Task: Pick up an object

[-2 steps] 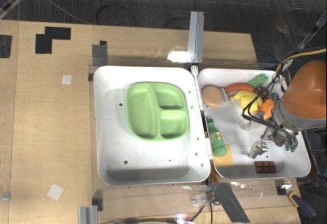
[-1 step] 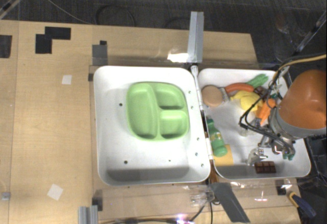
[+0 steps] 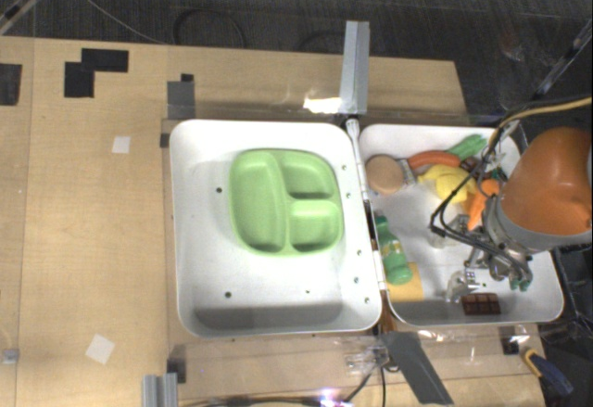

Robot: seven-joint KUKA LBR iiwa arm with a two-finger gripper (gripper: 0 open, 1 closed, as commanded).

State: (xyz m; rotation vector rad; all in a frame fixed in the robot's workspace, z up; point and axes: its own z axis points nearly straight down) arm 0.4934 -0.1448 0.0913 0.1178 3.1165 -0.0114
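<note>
Gripper [image 3: 475, 277] low in right bin [image 3: 547, 308], just above chocolate bar [image 3: 481, 305]; open or closed, cannot tell. Nothing lifted yet: bar, bottle [image 3: 394, 259], banana [image 3: 447, 184] lying in bin. Grasp and lift remaining.

We see the arm [image 3: 554, 181] as a fat, rounded orange band with a grey metal collar under it. Black cables loop off the left of the collar, and a yellow cable runs from the top toward the right edge. The tool [image 3: 474, 277] below is a silver-grey metal assembly with small dark fittings and a green-tipped part; finer detail is too small to read.
</note>
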